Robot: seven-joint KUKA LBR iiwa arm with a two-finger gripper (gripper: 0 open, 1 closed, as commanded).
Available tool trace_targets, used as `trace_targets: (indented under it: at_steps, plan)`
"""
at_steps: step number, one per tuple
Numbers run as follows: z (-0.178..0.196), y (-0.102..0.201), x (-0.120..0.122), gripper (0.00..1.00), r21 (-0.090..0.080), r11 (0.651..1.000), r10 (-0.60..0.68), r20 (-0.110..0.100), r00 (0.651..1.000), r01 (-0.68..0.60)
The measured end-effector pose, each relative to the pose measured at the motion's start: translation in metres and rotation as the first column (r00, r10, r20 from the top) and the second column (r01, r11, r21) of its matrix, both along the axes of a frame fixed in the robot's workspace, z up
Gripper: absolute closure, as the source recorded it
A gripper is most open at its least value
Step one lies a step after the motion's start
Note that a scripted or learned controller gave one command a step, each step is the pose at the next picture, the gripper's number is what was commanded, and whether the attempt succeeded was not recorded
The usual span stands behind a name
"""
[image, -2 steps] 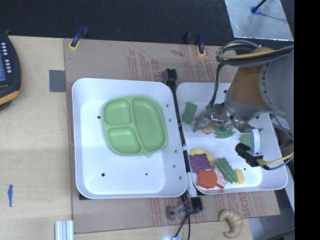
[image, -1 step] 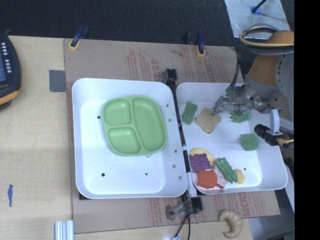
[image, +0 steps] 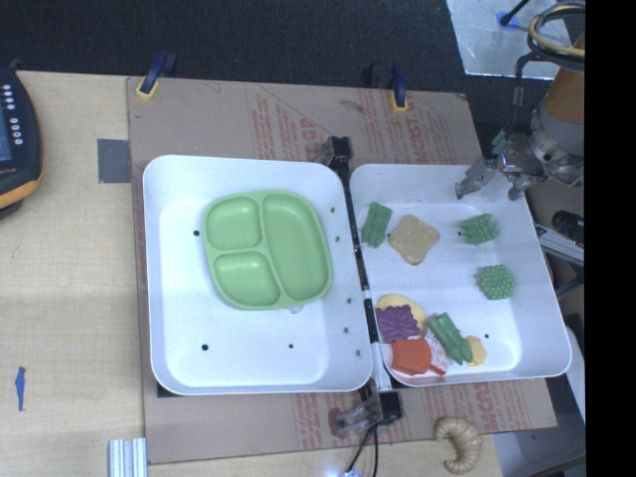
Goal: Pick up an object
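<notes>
In the camera view, the hand (image: 494, 176) hung with its two fingers spread apart and holding nothing, over the far right corner of the shallow white right bin (image: 553, 306), probably poised to choose. Just below it lay the small green knobbly broccoli piece (image: 478, 230), its long axis roughly left-right, untouched.
</notes>
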State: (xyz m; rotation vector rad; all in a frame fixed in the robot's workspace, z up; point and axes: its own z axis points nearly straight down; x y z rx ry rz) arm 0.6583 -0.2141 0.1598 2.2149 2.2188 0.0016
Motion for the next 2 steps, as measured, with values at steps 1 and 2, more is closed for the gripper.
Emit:
trace_targets:
  at_steps: [1, 2]
  plan:
    - [-0.033, 0.092, -0.041, 0.0, 0.008, 1.0, 0.009, -0.015, 1.0, -0.009]
    - [-0.07, 0.094, -0.067, 0.0, 0.005, 1.0, 0.003, -0.015, 1.0, -0.003]
